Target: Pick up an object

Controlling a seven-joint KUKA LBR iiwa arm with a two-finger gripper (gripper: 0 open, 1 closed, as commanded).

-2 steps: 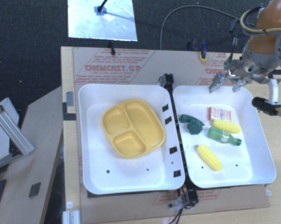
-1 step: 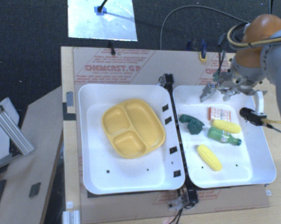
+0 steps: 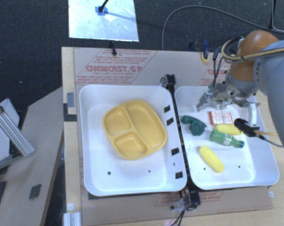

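Yellow corn cob in right bin, green bottle beyond, tool above, opening indiscernible

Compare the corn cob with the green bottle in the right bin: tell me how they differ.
The corn cob is yellow with a bumpy surface; the green bottle is green and smooth with a pale label. The corn cob lies on a diagonal, alone nearer the front of the right bin; the green bottle lies almost crosswise, close beside a yellow piece. Both lie on their sides, away from the gripper.
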